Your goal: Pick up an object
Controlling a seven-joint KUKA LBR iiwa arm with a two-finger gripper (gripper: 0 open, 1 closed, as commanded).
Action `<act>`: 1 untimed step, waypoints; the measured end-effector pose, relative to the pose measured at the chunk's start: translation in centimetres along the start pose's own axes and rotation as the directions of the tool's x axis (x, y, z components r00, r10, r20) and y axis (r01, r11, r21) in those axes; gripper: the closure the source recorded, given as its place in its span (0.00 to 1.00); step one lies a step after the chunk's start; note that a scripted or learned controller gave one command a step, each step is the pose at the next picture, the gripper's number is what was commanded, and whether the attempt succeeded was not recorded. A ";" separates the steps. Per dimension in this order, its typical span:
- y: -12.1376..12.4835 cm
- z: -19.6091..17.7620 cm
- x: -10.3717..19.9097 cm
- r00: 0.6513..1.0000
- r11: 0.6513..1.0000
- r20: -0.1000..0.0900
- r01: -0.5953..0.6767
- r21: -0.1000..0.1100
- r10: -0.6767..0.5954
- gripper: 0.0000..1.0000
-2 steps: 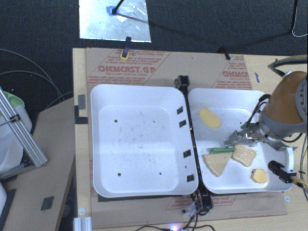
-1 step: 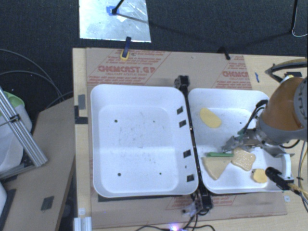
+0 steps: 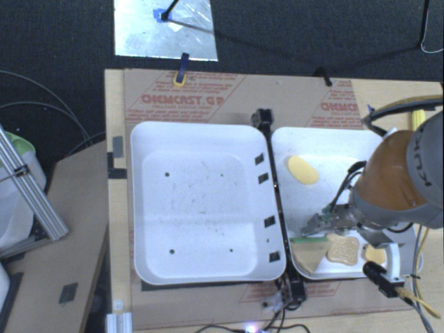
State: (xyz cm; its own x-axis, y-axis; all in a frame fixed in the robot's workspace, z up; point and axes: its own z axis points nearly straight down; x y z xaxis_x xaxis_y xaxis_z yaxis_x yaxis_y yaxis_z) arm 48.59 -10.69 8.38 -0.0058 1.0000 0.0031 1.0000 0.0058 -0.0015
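Counter [image 3: 291, 92] seen from above at a slant, bearing two shallow white bins side by side on a brown board printed with red lettering. Left bin [image 3: 201, 203] lies to the left of a dark divider strip; its floor shows faint scuffs and a few small dark dots. Right bin [image 3: 326, 141] holds the objects: a yellow oval piece [image 3: 303, 170] lies near the bin's upper left, well apart from the arm; a tan, toast-like piece [image 3: 343, 250] lies near the bin's lower edge; a smaller yellow piece [image 3: 375, 255] lies just to its right; a thin green strip [image 3: 309, 239] lies flat to its left, toward the divider; a pale wedge-shaped piece [image 3: 310, 260] sits just below that strip. Arm [image 3: 399, 182], grey with a broad orange band, enters from the right and covers the right part of this bin. Pincer [image 3: 320, 222] points leftward, low over the bin floor, just above the green strip and up-left of the toast-like piece. Whether its tips are apart or together cannot be told, since the metal parts blur into one another; no object is seen between them. A blue and yellow clamp [image 3: 182, 70] sits at the board's far edge. A silvery sheet [image 3: 164, 19] lies on the dark floor beyond the counter.
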 end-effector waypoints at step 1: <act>0.4 -10.6 6.1 1.000 1.000 0.001 0.005 -0.013 -0.005 0.00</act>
State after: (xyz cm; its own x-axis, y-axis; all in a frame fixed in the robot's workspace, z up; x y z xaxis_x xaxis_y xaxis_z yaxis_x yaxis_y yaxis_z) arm 48.94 -4.65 18.95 -0.0107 0.9999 0.0026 0.9999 0.0106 0.0116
